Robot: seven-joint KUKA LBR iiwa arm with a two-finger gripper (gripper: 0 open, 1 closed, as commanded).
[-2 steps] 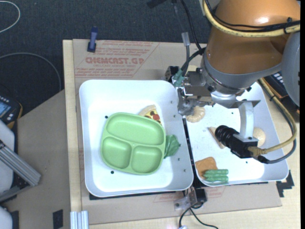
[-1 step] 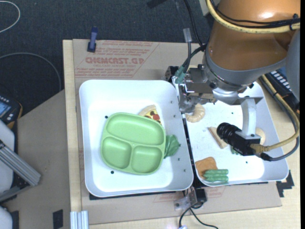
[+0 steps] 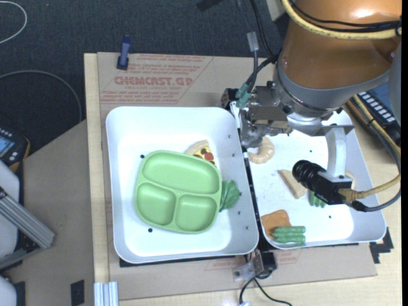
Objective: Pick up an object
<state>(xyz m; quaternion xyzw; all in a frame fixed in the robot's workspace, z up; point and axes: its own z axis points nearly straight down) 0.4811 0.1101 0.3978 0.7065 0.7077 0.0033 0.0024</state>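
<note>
Objects for picking lie spread over two white bins on the desk point(image 3: 102, 171), which is covered by a brown sheet printed with red letters. Far left, on the dark floor, a grey cable loops and a black device sits at the picture's edge. A small blue clip point(image 3: 123, 52) stands at the sheet's upper left corner.

The left bin point(image 3: 121, 171) holds a green divided tray point(image 3: 177, 191) with three compartments, lying flat near the bin's middle. Behind its upper right corner a toy pizza slice point(image 3: 203, 151) peeks out, touching the tray's edge. Against the tray's right side lies a green leafy toy point(image 3: 229, 194), close to the wall that the two bins share.

In the right bin point(image 3: 363, 228), a pale ring-shaped toy point(image 3: 263, 152) sits near the upper left, directly under the hand point(image 3: 258, 132). The hand hangs low over that ring beside the shared wall; its fingers are hidden by the wrist block, so I cannot tell whether they are apart or together, and nothing is visibly between them. Further right lies a tan wedge point(image 3: 292, 182), partly covered by a black cylinder on the arm's cabling. Near the front wall rest an orange cracker-like piece point(image 3: 275, 220) and, touching it, a green pea pod point(image 3: 290, 234). The arm's grey and orange body point(image 3: 338, 43) fills the upper right.
</note>
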